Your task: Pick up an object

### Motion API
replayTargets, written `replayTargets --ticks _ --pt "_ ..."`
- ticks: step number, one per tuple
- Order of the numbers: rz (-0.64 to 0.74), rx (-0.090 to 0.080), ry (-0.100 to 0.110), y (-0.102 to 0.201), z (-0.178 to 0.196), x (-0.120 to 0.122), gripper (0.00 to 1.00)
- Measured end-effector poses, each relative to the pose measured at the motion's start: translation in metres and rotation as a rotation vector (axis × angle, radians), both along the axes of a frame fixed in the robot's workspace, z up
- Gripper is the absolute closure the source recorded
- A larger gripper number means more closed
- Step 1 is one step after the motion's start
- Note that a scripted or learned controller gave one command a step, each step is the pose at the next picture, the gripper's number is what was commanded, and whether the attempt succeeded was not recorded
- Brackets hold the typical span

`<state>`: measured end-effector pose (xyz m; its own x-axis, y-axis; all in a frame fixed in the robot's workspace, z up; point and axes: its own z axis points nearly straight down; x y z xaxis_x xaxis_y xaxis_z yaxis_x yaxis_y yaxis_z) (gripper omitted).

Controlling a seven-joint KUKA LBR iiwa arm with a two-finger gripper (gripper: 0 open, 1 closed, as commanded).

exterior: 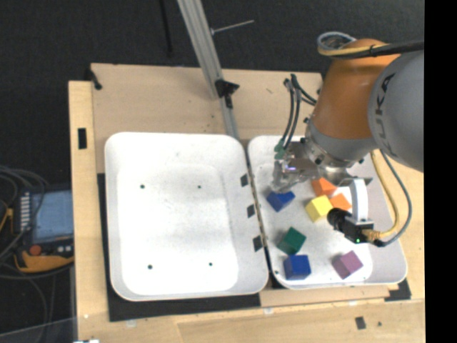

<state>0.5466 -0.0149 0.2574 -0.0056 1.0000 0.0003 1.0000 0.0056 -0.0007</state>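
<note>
The right bin (385,266) holds several small blocks: a blue one (280,200) near its left wall, a yellow one (319,208), an orange one (325,187), a green one (291,241), a second blue one (297,266) and a purple one (348,264). My gripper (285,174) hangs low over the upper left part of this bin, just above the first blue block. Whether it touches that block I cannot tell. The arm's grey and orange body covers the bin's far right corner.
The left bin (175,213) lies beside the right one, sharing a hinged middle edge. A metal pole (203,45) slants up from the bench behind the bins. A black cable and connector (350,227) dangle from the wrist over the yellow block.
</note>
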Motion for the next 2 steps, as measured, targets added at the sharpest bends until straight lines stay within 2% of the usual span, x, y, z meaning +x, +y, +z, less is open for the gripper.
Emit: replayTargets --ticks 1,2 --pt "0.0 0.0 0.002 0.047 -0.015 0.004 1.0" --pt "0.003 0.001 -0.001 0.109 -0.017 0.012 1.0"
